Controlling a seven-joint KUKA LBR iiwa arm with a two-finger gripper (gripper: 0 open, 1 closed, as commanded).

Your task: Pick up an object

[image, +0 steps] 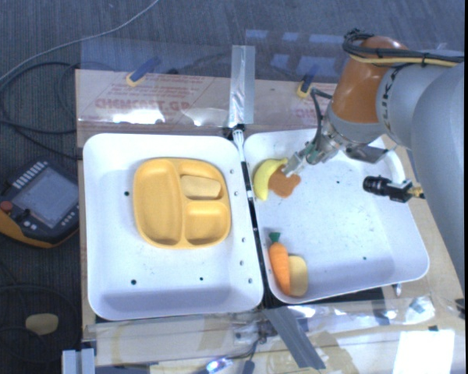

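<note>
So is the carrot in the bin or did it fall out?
In. The carrot lies flat on the floor of the right bin, near its front left corner, touching a pale yellow piece.

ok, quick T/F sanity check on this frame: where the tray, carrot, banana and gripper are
1. The yellow divided tray lies in the left bin. True.
2. The carrot lies in the left bin. False: it is in the right bin, near the front edge.
3. The gripper is over the right bin, close to the banana. True.
4. The banana sits on the tray. False: it lies at the right bin's left wall, beside an orange piece.
</note>
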